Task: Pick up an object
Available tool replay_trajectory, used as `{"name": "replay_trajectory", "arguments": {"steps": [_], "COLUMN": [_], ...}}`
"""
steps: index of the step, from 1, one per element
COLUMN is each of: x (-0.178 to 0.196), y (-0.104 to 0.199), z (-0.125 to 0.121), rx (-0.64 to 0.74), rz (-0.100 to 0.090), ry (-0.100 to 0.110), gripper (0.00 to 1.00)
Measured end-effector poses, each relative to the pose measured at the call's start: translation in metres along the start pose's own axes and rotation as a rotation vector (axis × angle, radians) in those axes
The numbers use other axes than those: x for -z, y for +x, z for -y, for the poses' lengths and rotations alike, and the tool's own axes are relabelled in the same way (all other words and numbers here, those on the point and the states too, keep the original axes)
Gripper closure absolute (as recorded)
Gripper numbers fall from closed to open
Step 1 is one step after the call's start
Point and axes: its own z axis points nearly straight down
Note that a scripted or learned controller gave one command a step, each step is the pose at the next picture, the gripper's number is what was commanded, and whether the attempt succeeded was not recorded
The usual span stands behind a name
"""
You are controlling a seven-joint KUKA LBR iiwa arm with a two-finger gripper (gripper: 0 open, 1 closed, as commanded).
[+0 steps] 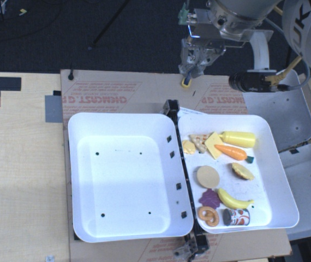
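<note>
Right white bin [278,201] with toy food [221,173], end effector [191,72] well above it, grip state unclear

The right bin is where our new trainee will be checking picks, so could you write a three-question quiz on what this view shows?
1. True or false: the banana lies in the right bin, beside the purple grapes.
2. Which item lies closest to the yellow bottle?
A. the pretzel
B. the carrot
C. the small can
3. Fill in: the gripper hangs above the cardboard sheet at the ____ side of the bins, not over either bin.

Key: 1 true; 2 B; 3 far
</note>
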Motion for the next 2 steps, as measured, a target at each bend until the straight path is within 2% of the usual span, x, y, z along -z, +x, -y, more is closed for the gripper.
{"name": "replay_trajectory", "arguments": {"steps": [1,2], "x": [0.035,0.053], "y": [0.023,0.051], "z": [0.020,0.043], "rx": [0.001,0.002], "rz": [0.000,0.000], "ry": [0.000,0.001], "gripper": [1.00,1.00]}}
